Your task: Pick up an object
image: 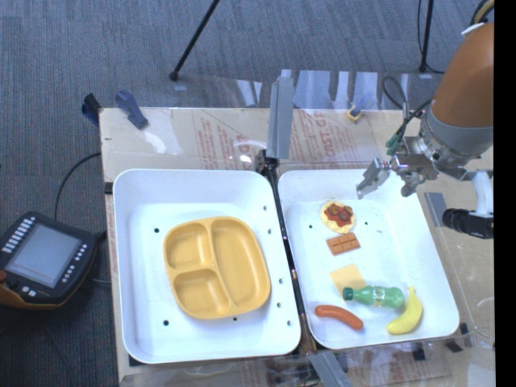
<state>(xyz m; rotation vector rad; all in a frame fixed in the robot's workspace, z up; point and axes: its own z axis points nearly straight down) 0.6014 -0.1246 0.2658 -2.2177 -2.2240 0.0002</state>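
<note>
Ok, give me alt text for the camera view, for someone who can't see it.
A robot arm's open claw hovers over the right bin, which holds a mini pizza, cracker, cheese wedge, green bottle, banana and sausage. The left bin holds a yellow divided plate.

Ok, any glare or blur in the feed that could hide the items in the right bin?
Camera view: glare sits on the clear sheet behind the bins, not on the items. The right bin is evenly lit with soft shadows. The gripper looks slightly soft; the banana and bottle read clearly.
</note>
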